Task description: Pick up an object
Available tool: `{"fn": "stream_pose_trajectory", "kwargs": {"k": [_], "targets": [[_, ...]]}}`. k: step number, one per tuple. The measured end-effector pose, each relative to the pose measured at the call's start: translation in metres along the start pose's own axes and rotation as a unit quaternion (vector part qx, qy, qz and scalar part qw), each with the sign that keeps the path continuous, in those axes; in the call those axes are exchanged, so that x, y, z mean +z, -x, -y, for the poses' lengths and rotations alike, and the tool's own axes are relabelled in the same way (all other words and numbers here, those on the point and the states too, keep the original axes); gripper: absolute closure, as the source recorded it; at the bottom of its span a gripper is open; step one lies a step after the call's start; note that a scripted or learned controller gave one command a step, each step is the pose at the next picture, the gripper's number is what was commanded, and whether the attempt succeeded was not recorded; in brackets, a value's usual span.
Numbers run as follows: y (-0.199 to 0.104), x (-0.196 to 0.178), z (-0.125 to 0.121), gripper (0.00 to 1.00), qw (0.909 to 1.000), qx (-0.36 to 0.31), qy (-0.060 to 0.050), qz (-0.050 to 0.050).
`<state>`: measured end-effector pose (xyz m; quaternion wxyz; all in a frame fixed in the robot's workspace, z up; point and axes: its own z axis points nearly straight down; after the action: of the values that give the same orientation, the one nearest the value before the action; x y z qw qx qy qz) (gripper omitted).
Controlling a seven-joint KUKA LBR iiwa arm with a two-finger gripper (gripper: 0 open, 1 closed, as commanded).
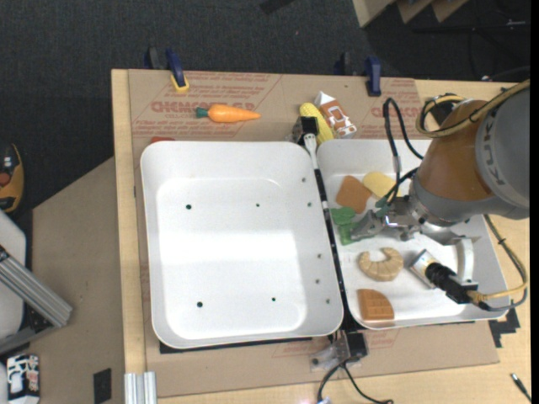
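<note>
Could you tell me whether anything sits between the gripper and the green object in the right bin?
Nothing visible does. The gripper sits right at the green object, near the right bin's left wall. The brown piece lies just beyond it, the croissant nearer.

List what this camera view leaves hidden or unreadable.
- Gripper: too small and dark to tell whether it grips anything.
- Green item: partly covered by the gripper; identity unclear.
- Right bin: its right side is hidden under the arm.
- Carton above the bins: print too small.
</note>
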<state>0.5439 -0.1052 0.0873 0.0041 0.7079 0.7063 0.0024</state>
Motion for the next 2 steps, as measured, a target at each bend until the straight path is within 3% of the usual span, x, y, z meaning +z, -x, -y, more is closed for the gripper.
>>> {"fn": "stream_pose_trajectory", "kwargs": {"k": [1,2], "targets": [[0.023,-0.002,-0.057,0.00,1.0000,-0.002,0.000,0.000],[0.033,-0.006,-0.124,0.00,1.0000,-0.004,-0.008,-0.002]]}}
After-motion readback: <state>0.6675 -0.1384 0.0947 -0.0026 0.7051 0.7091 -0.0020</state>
